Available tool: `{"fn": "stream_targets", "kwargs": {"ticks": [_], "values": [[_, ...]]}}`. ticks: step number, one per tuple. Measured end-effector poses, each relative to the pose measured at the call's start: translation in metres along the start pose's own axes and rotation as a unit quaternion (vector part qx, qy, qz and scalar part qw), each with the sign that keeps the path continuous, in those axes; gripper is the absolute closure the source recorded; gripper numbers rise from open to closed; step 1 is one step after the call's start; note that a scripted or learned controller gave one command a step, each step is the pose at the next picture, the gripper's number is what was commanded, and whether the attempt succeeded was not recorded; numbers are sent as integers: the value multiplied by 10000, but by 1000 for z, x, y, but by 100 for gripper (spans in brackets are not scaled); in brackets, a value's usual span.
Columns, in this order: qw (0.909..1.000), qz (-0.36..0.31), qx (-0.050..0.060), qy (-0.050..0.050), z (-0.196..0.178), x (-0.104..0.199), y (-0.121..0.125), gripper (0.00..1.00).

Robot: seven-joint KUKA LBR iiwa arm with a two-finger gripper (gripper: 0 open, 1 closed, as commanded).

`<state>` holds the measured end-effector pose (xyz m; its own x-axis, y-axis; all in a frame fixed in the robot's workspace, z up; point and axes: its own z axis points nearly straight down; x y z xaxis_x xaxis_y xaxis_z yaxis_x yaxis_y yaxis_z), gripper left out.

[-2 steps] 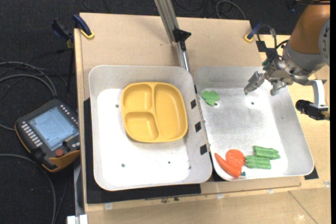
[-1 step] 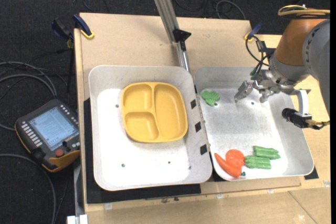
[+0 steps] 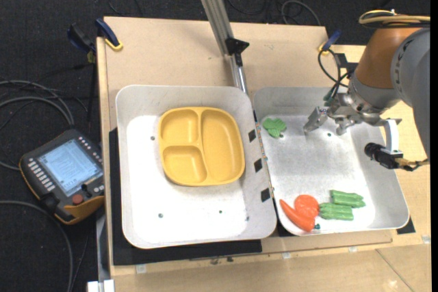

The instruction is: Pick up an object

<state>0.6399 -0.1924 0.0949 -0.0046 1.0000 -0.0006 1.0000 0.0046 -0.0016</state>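
My gripper (image 3: pixel 330 121) hangs over the upper middle of the right bin (image 3: pixel 321 167), its grey fingers spread apart with nothing between them. A small green leafy piece (image 3: pixel 274 126) lies to its left, near the bin's upper left corner. At the bin's front lie a red tomato-like piece (image 3: pixel 306 206) against an orange carrot (image 3: pixel 295 217), and two green pea pods (image 3: pixel 342 205) beside them. All of these sit well apart from the gripper.
The left bin (image 3: pixel 137 208) holds a yellow three-compartment plate (image 3: pixel 202 146). A metal pole (image 3: pixel 213 0) slants down to the divider between the bins. A teach pendant (image 3: pixel 65 174) lies on the floor at left. Cables hang by the arm's wrist (image 3: pixel 383 147).
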Motion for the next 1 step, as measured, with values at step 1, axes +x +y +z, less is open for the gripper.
{"fn": "stream_targets", "kwargs": {"ticks": [1], "values": [[10000, -7, -20, -9, -12, 0, 1, 100]]}}
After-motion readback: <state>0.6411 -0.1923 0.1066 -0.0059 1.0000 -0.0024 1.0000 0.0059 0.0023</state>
